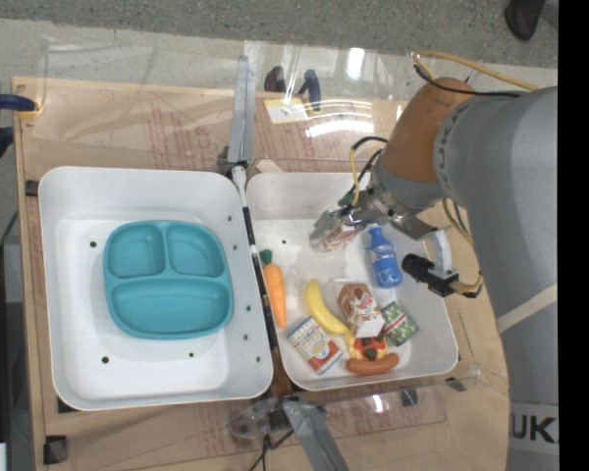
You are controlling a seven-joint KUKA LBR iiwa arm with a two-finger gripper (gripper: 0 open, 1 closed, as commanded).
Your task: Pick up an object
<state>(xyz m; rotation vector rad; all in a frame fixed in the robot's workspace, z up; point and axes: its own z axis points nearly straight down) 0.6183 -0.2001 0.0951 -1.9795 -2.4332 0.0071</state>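
My gripper [332, 230] hangs low over the upper middle of the right bin [285, 196], reaching in from the right. Just to its right lies a small blue bottle [381, 259]. Below it sit a yellow banana [322, 307], an orange carrot [274, 292] along the bin's left wall, a brown and red packet [358, 304], a green packet [401, 324], a small printed box [313, 344] and a red sausage-like toy [373, 364]. Something small and reddish shows right at the gripper's tip; I cannot make out whether it is held.
The left bin [69, 204] holds a teal divided plate [167, 278]. The grey arm [491, 175] with its orange band covers the right bin's upper right side. A black cable part [427, 271] sticks out near the bottle.
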